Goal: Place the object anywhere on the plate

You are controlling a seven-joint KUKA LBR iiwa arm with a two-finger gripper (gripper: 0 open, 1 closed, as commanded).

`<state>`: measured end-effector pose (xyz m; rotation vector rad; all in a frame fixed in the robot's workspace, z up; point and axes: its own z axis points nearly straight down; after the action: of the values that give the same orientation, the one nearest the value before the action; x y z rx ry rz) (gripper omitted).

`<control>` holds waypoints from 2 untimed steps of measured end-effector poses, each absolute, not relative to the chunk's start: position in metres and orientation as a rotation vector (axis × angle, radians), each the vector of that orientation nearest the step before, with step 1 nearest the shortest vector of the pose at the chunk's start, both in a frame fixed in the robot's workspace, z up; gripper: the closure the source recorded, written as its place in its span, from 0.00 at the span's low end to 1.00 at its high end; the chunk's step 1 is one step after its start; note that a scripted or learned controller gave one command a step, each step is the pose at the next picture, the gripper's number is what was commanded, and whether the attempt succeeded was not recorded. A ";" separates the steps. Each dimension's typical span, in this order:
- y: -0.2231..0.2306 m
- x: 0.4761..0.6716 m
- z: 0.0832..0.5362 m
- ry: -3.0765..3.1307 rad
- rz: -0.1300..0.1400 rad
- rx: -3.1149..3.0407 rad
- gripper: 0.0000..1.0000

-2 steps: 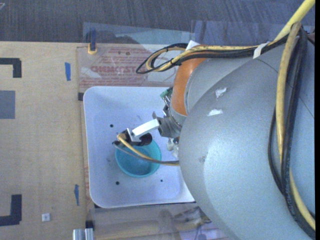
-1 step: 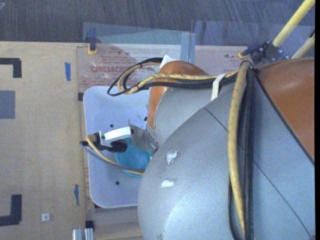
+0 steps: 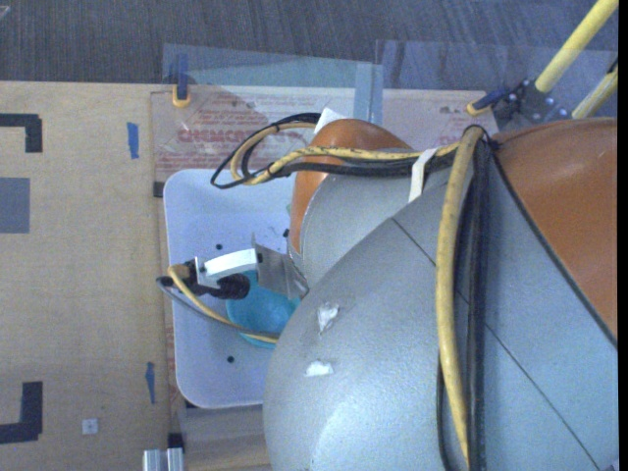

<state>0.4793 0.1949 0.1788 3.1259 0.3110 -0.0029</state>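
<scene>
My grey arm with its orange band [image 3: 334,155] covers most of the view and reaches down into a white bin [image 3: 201,219]. The gripper [image 3: 278,268] is low over the bin's middle, largely hidden under the wrist. Right beside and below it lies a light blue rounded thing [image 3: 260,312], partly covered by the arm; I cannot tell whether it is the plate or the object. Whether the gripper touches it is hidden.
The bin's left wall and near corner [image 3: 191,381] show bare white. A wooden bench top [image 3: 78,263] with black and blue tape marks lies to the left. Yellow and black cables [image 3: 255,160] loop over the bin's far end.
</scene>
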 end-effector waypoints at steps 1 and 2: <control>0.210 0.521 0.200 0.886 -0.007 3.015 0.00; 0.225 0.478 0.152 0.789 -0.010 3.042 0.00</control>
<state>0.4776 0.2254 0.1519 3.0422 0.7887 -0.0097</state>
